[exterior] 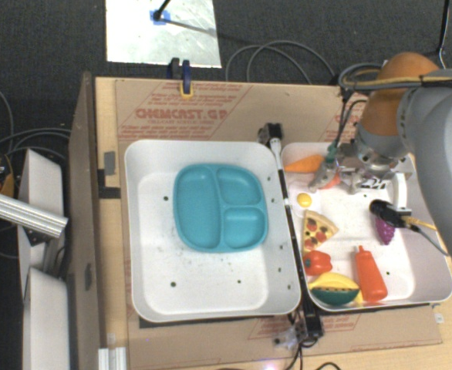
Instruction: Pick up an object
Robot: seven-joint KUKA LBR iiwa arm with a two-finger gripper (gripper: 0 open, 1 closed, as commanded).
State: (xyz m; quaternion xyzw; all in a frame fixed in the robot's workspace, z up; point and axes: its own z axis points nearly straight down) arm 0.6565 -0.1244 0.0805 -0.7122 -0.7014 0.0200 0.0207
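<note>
Seen from above, a worktop [210, 102] carried two white bins. The left bin [145, 230] held a teal divided plate [220, 208]. The right bin [430, 280] held toy food: a carrot [303, 163], pizza slice [317, 228], tomato [317, 263], orange bottle [369, 274] and purple piece [384, 228]. The end effector [326, 177] sat low at the carrot's right end, probably lined up for a grasp. Whether it was open or closed could not be told. The carrot lay lengthwise left to right, beside the bin's far wall.

Left bin [145, 230]: we see a teal divided plate [220, 208] at its centre.
Floor at 12 o'clock: a silver sheet [163, 21].
Desk [210, 106]: brown board.
</note>
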